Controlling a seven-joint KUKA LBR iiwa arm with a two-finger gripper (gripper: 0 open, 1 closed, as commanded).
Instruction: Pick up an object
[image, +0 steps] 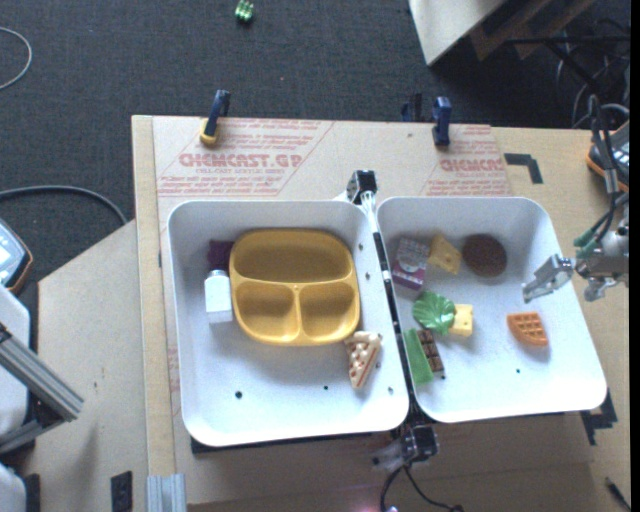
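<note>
The orange waffle (527, 328) lies in the right bin (560, 390), near its right wall. Just above it the gripper (562, 277) hovers with its 2 fingers spread, pinching nothing. A brown cookie (485, 254) lies further left.

A dark carpeted floor (120, 60) fills the scene from nine o'clock round to one o'clock, crossed by a pale cable (70, 195) at nine. The bench (330, 150), topped with printed brown board, carries a yellow-tipped clamp (213, 118) at eleven o'clock and a blue clamp (441, 120) at one.
</note>
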